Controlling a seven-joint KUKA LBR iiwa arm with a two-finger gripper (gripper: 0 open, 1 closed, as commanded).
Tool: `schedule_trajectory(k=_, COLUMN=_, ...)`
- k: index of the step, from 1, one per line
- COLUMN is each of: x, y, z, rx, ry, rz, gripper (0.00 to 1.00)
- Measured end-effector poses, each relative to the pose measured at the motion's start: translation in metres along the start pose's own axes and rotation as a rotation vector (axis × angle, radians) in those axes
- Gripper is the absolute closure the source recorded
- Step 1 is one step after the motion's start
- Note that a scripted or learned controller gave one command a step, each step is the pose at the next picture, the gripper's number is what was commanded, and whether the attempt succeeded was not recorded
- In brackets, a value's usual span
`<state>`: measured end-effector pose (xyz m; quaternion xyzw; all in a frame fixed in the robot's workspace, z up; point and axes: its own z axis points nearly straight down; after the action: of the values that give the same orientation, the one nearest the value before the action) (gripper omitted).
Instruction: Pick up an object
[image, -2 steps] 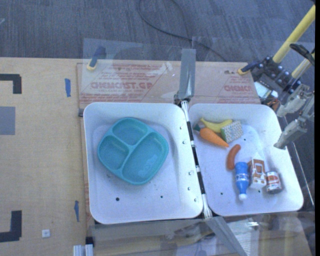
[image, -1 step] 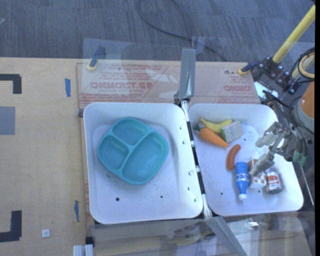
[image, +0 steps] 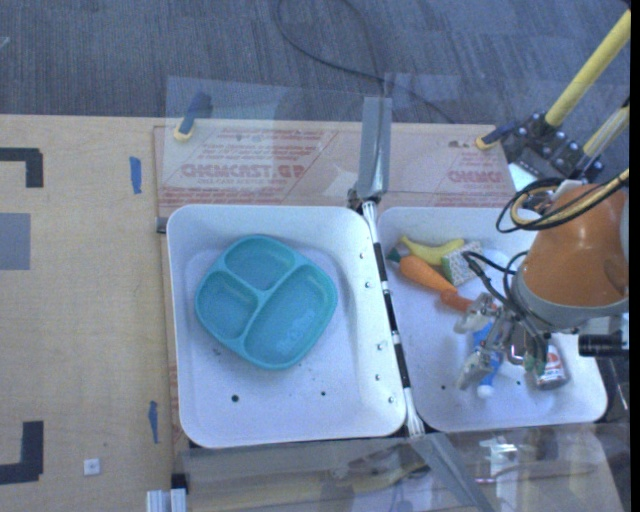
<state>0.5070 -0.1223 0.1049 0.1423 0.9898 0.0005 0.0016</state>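
Note:
My gripper (image: 472, 352) hangs low over the right bin (image: 580, 405), reaching in from the right under the orange wrist band. Its two grey fingers (image: 468, 323) are spread, so it stands open. A small blue object with a white end (image: 486, 378) lies between them on the bin floor; I cannot tell whether it touches them. An orange carrot (image: 432, 280) and a yellow banana (image: 432, 247) lie at the bin's back left, apart from the gripper. A small labelled bottle (image: 549, 369) rests just right of the gripper.
A teal divided plate (image: 266, 300) lies in the left bin (image: 200, 400). A speckled pale item (image: 460, 265) sits beside the banana. The metal divider (image: 385, 300) separates the bins. Cables and a yellow-handled tool (image: 585, 75) are at the back right.

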Motion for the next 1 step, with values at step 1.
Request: schedule_trajectory(k=1, x=-0.0785, y=0.0002, z=0.0159, rx=-0.001, ry=-0.009, rz=0.043, gripper=0.00)
